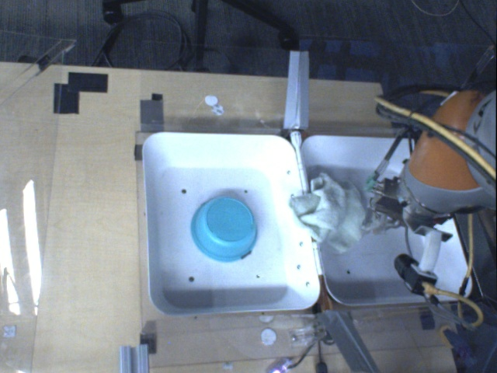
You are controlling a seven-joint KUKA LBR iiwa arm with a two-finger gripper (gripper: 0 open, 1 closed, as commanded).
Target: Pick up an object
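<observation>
on the wooden bench, gripper grip unclear beside a crumpled cloth; dark carpet behind.

Wooden bench, two white bins

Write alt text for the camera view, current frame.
The arm's tool sits over the right bin beside a crumpled pale cloth that drapes over the divider between the bins. A blue bowl lies upside down in the middle of the left bin.
</observation>
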